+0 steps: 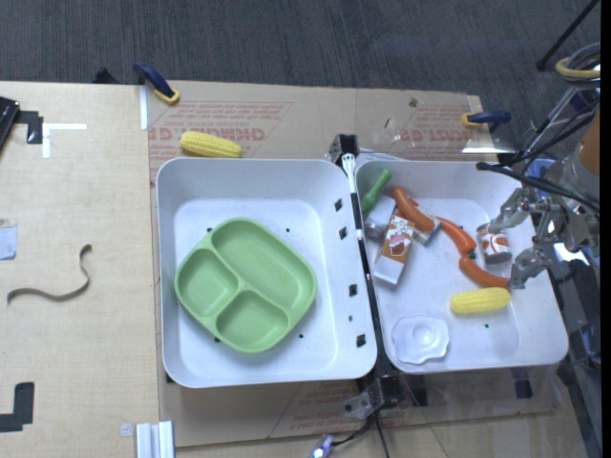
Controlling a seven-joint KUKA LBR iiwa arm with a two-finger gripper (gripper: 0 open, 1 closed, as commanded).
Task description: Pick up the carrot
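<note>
bench [76, 351], two white bins [181, 351], corn cob [210, 144], cardboard sheet [286, 117]

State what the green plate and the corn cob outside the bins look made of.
Green plate: probably moulded plastic; even pale green, smooth matte dividers. Corn cob: likely a plastic or rubber toy; uniform yellow, slight sheen, though too small to be sure.

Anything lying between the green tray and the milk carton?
Just the bins' adjoining walls in the camera view, between green tray and milk carton.
</note>
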